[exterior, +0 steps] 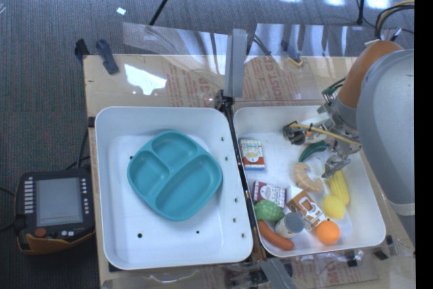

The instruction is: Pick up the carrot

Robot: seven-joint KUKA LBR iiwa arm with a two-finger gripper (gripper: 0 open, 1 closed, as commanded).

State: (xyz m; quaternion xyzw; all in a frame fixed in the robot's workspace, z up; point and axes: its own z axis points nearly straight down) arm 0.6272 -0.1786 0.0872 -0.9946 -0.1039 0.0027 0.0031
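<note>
While sunlight stripes the grey carpet (54,24) beyond the bench (169,78), the gripper (336,162) hangs over the right bin (374,230), its grip impossible to judge. The carrot (276,235) lies near that bin's near-left corner, well apart.

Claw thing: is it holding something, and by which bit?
Cannot tell. The claw is right above the corn, too small and blurred to see any hold.

Bright daylight stripes the floor (54,17) far beyond the claw (336,162), white glare blotches the desk (183,81) well away from it, and the arm (396,118) looming just behind it looks soft, unfocused.
</note>
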